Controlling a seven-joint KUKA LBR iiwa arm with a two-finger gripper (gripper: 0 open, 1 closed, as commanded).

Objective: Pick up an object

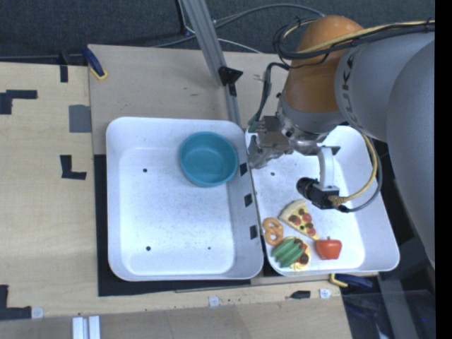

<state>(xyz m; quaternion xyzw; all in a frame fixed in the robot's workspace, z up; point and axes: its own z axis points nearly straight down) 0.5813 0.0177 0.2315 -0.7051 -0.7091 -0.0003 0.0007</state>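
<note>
A blue bowl (pixel 207 158) sits in the left white bin (pixel 141 210), near its far right corner. In the right bin (pixel 367 249), toward the front, lie a pizza slice (pixel 299 217), a small pretzel (pixel 272 229), a green leafy piece (pixel 288 251) and a red tomato-like piece (pixel 328 247). My gripper (pixel 263 147) hangs over the right bin's far left corner, close to the wall between the bins, to the right of the bowl. Nothing shows between its fingers.
A slanted metal pole (pixel 210 41) rises behind the bins. Cables (pixel 357 189) and a black fitting (pixel 314 191) hang from the wrist above the pizza slice. The bench (pixel 42 210) extends to the left with black tape marks.
</note>
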